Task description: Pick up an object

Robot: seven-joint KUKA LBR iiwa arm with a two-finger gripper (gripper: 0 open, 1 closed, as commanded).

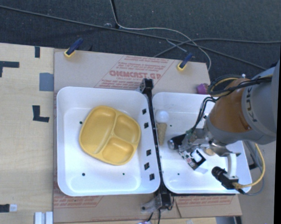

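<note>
A toy ice-cream cone (pixel 161 129), a tan cone with a white ball on top, lies in the right bin (pixel 178 104) against its left wall. In the left bin (pixel 64 143) rests a yellow divided plate (pixel 110 134). My gripper (pixel 188 151) is down low in the middle of the right bin, a short way right of the cone and apart from it. I see nothing held in it.
A black divider (pixel 151 133) runs between the two bins. A small purple thing (pixel 202 88) sits just outside the right bin's far edge. Two yellow clamps (pixel 73 47) hold the cardboard sheet at the back. Cables cross the dark floor behind.
</note>
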